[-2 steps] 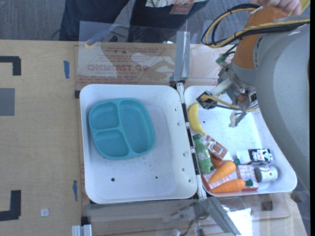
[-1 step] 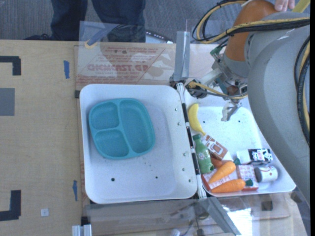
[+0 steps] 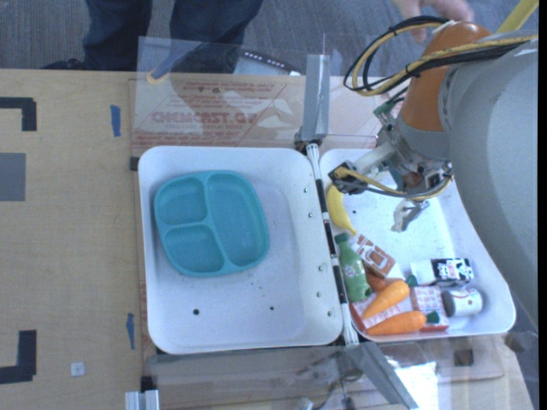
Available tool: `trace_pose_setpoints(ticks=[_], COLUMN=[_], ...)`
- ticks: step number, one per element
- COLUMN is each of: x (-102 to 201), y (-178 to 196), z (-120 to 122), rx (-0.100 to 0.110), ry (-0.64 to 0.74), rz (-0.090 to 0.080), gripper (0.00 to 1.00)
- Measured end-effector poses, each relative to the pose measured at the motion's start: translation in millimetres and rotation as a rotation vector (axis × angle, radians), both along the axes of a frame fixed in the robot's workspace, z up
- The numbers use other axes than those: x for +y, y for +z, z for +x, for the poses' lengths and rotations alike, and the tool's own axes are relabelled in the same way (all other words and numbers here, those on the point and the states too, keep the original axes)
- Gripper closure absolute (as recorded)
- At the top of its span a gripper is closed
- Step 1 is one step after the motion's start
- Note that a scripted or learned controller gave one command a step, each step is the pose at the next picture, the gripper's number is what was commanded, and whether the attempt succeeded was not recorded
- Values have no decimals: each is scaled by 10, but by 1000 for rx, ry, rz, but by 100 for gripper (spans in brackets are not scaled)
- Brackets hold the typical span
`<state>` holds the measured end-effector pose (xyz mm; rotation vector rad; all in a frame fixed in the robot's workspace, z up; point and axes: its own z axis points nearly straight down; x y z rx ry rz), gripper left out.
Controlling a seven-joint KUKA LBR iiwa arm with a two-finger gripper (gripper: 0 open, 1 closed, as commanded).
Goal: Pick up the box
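You are seeing two smooth tapered carrots (image 3: 395, 307) lying against the right bin (image 3: 479, 229) rim; gripper (image 3: 408, 216) is hanging above, jaw state unreadable.

bins (image 3: 226, 336): 2
divided plates (image 3: 211, 222): 1
carrots (image 3: 386, 301): 2
bananas (image 3: 339, 211): 1
green bottles (image 3: 351, 266): 1
boxes (image 3: 441, 271): 1

A pale wooden surface (image 3: 68, 254) spreads wide, carrying two shallow white bins side by side toward its right edge. The left bin (image 3: 282, 306) and the right bin (image 3: 496, 301) meet along a shared rim. Blue tape marks (image 3: 115, 120) sit near the left bin; black corner marks (image 3: 21, 114) line the surface's left edge.
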<state>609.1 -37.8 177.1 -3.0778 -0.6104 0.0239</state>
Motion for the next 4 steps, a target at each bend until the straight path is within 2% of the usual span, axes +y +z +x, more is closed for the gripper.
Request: trace_pose_setpoints(ticks=[1,2,3,4], x=[-222,-602,-761,-524], y=[565,-915,-285,-799], z=[-65,-323,-213,389], rx=[-13,-17,-13,-11], ry=[-28,-147,57,-20], rz=[-2,1,0,0], gripper=[0,0,0,0])
